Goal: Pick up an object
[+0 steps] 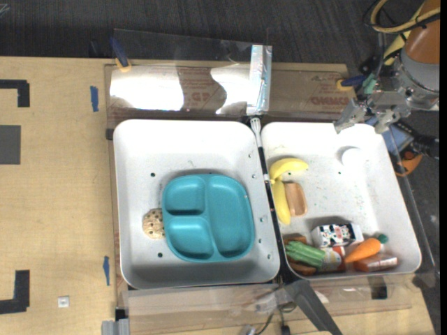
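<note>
A robotics lab or test bench is shown, not a home. Two shallow white bins (pixel 188 135) are set side by side on a plywood bench (pixel 49 187) marked with black squares and blue tape (pixel 93 98). A clear plastic sheet (pixel 209 79) is propped behind the bins. A grey robot arm (pixel 412 61) with an orange band and loose yellow cables (pixel 391 9) is seen at the upper right. Dark carpet (pixel 209 12) is laid beyond the bench. Toy food such as a banana (pixel 281 183) and a carrot (pixel 363 248), plus a teal divided tray (pixel 207 216), is kept in the bins as test props.
</note>
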You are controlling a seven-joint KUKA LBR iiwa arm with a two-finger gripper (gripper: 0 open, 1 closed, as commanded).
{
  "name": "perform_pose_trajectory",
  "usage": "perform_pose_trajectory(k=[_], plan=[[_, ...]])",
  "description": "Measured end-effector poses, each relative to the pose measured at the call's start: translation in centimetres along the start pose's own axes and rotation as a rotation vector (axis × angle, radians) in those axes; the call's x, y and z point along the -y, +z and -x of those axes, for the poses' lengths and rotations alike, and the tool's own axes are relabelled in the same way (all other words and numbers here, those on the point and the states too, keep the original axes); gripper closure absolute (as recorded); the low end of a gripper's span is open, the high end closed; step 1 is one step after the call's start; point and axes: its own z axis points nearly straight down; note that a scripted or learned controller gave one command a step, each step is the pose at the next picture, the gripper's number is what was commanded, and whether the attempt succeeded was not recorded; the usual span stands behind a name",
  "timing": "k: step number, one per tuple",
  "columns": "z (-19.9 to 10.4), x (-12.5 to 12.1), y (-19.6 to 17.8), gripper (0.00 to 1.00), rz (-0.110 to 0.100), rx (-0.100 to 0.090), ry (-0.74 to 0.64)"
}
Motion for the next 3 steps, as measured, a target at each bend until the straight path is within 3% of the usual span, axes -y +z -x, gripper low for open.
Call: perform_pose_trajectory(k=[1, 2, 3], plan=[[-3.4, 4.5, 16.8, 0.0, 0.004, 0.0, -0.105], [-4.3, -1.1, 17.8, 0.0, 0.003, 0.0, -0.205], [-3.6, 4.9, 18.8, 0.0, 0.005, 0.001, -0.423]])
